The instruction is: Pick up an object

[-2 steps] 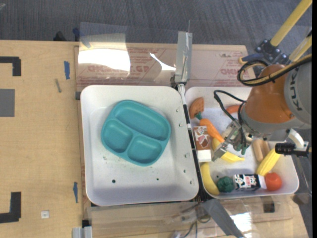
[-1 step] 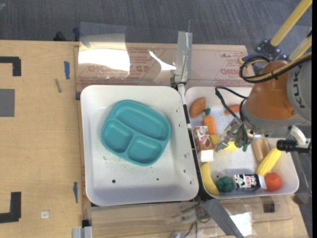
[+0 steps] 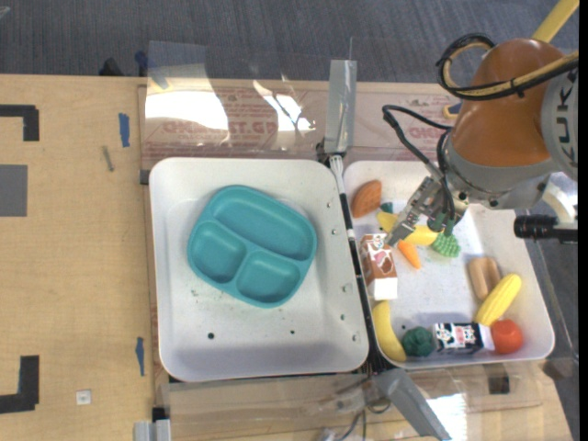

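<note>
Your gripper (image 3: pixel 411 225) is down in the right bin (image 3: pixel 542 338), at the far-left cluster of toy food. Fingers look narrowly parted with the tips at a yellow piece (image 3: pixel 415 235), but clutter hides the tips; nothing is clearly clamped between them, so don't count it as a grasp.

Likely target is that yellow piece. It's crowded: carrot (image 3: pixel 410 254) just near of it, green piece (image 3: pixel 446 244) to the right, brown carton (image 3: pixel 378 257) to the left, orange-brown bread (image 3: pixel 367 197) farther off.

To do it well: centre the fingers on one item only, drop straight down, close fully, lift slowly. Watch the carrot; it could get pinched along or kicked aside.

Easier picks if this slips: corn (image 3: pixel 499 299) and sausage (image 3: pixel 481 276) on the right side, with more room around them. Left bin (image 3: pixel 175 338) holds a teal tray (image 3: pixel 252 244); leave it.
</note>
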You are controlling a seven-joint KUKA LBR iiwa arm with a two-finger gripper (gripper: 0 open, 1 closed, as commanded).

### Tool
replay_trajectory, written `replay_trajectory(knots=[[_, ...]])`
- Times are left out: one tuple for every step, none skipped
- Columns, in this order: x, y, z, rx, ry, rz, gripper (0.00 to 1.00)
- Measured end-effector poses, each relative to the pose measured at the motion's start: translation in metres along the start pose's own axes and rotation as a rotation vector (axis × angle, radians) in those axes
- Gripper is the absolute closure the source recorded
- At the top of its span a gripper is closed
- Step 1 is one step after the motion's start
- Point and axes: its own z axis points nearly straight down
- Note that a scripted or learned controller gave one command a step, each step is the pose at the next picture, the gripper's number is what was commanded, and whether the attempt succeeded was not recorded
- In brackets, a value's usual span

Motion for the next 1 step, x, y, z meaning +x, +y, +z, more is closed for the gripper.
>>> replay_trajectory(knots=[[-0.0099,0.0908,-0.0386,0.003,0.006,0.048,1.00]])
